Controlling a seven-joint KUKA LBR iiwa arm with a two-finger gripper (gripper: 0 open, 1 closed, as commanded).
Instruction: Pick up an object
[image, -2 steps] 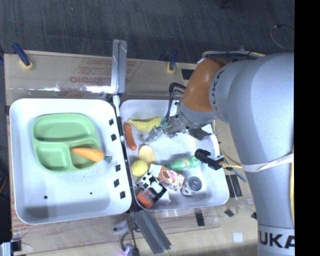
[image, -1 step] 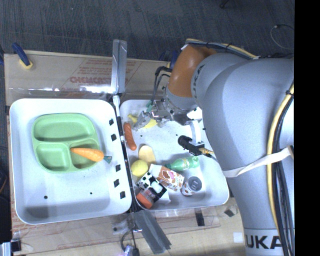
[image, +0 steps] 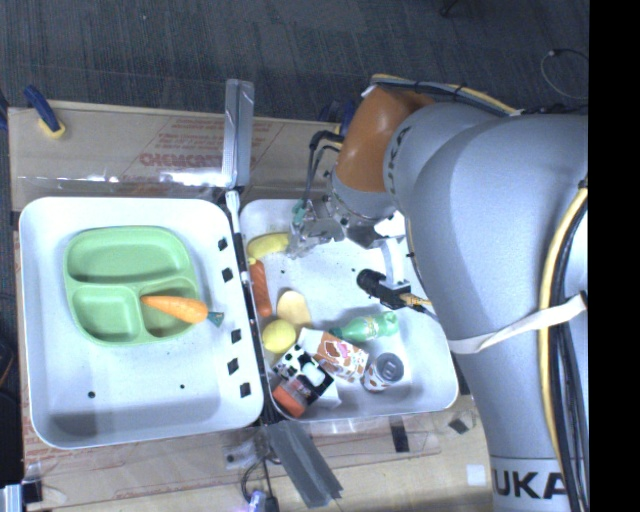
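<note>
- The pincer (image: 305, 228) hung low over the right bin's (image: 440, 385) far left corner, just beside a yellow fruit (image: 267, 245); I cannot tell its state.
- No object showed between its tips.
- A sausage (image: 260, 288), potato (image: 293, 306), lemon (image: 279, 335), green bottle (image: 368, 326) and can (image: 384, 371) lay in that bin.
- In the left bin (image: 120, 400), a carrot (image: 176, 309) rested on a green tray (image: 110, 255).

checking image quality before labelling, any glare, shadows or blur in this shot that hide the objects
Camera view: lighting is even and soft, and the white right bin looks bright but not blown out; the arm casts a faint shadow by the gripper, whose tip is small and slightly soft; the carrot on the green tray reads clearly; the clutter near the green bottle is crowded, not blurred.
</note>
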